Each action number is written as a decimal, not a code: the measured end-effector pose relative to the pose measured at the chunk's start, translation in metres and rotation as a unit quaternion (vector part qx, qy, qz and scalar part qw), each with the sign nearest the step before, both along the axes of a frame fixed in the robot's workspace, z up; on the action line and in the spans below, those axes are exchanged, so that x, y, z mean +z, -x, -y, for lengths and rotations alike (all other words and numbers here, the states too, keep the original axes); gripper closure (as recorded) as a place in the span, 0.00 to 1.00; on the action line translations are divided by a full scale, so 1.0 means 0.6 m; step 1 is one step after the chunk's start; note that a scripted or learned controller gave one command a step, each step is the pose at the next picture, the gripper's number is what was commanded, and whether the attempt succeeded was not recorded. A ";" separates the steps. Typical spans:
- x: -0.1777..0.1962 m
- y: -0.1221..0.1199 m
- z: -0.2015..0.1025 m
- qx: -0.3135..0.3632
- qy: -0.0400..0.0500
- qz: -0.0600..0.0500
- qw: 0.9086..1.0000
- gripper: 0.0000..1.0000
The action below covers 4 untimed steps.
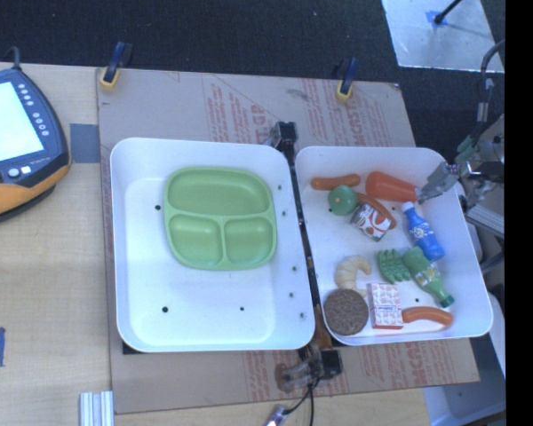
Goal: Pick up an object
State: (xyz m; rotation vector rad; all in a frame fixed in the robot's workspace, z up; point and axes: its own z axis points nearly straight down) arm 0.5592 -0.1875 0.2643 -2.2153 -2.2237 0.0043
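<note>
The right bin [329,162] holds several toy foods: an orange carrot [390,185], a thin orange sausage [335,182], a green ball [342,201], a red and white can [371,221], a blue bottle [422,232], a green bottle [428,277], a green ridged piece [392,264], a cream croissant [350,271], a brown round cookie [346,311], a red and white box [385,305] and an orange sausage [426,317]. My gripper [437,183] hangs at the bin's upper right edge, just right of the carrot and above the blue bottle, with nothing seen between its tips.
The left bin [133,264] holds a green three-part plate [220,216]. A teach pendant [18,140] lies at the far left of the bench. Two clamps [114,65] [345,76] hold the cardboard at the back. Cables sit between the bins at front.
</note>
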 end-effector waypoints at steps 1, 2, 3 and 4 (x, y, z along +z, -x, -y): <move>-0.261 0.050 -0.060 0.001 0.000 0.000 1.000 0.00; -0.288 -0.010 -0.076 0.001 0.000 0.000 1.000 0.00; -0.288 0.102 -0.075 0.001 0.000 0.000 1.000 0.00; -0.271 0.101 -0.073 0.003 0.000 -0.001 1.000 1.00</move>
